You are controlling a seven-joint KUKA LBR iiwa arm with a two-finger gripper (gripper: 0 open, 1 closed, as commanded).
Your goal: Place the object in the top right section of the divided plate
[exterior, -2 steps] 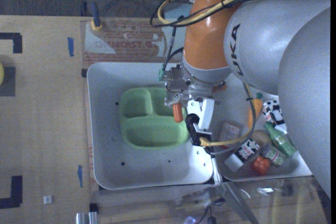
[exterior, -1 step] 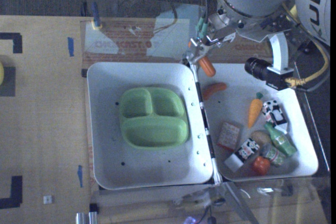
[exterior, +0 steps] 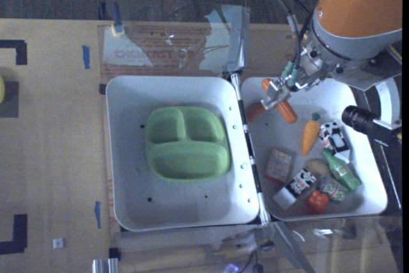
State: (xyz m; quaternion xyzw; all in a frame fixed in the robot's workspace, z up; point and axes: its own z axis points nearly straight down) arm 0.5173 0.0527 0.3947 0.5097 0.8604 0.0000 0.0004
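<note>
Counts: two white bins, left bin and right bin, side by side and touching at the middle rim. One green divided plate sits near the centre of the left bin. It has three sections, two small ones along the far side and one wide one along the near side. The top right section has nothing in it.

The right bin holds nine toys as far as I can count:
- one orange sausage-shaped toy
- one brown-red piece
- one carrot
- two black-and-white cartons, one just beside the carrot and one near the front wall
- one green bottle
- one flat brown-pink pack
- one red-orange round toy
- one small can-like thing, too blurry to name

Task thing is the orange sausage-shaped toy. It is plain bright orange, smooth, slim, with rounded ends and no markings visible. It is in the far left part of the right bin, well apart from the plate. The long axis runs diagonally, far-left to near-right. The near-right end is clear to see, and the middle is crossed by the gripper. A small orange bit shows on the far-left side of the gripper, probably the other end. The brown-red piece lies just beside it, against the dividing rim.

The gripper is right over the toy. Cannot tell whether it is open or closed, or whether the toy is actually clamped.
</note>
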